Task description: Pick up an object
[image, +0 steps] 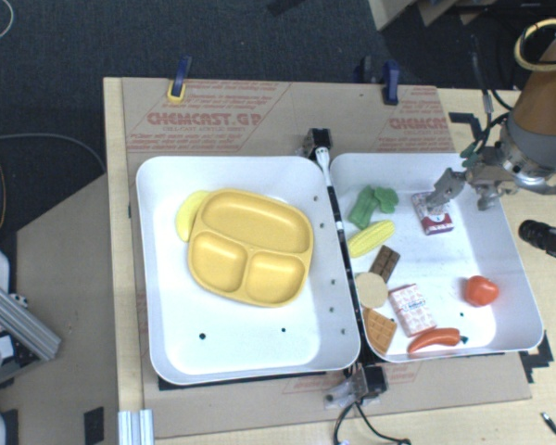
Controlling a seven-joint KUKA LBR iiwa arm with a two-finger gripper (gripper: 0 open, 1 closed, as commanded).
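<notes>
My gripper (463,193) hangs over the far right part of the right bin (510,248), open, with nothing between its fingers. Its left finger (442,191) is just above a small red and white box (436,222) lying on the bin floor. Other items in the same bin are a green toy (372,204), a yellow corn cob (371,237), a brown chocolate piece (385,262), a round cream biscuit (371,291), a waffle piece (380,328), a red and white packet (412,307), a red sausage (434,340) and a red tomato (481,290).
The left bin (167,323) holds a yellow sectioned plate (250,248) lying partly on a yellow banana (189,214). The bins' raised rims meet down the middle (338,248). The arm's orange band (542,109) rises at the right edge.
</notes>
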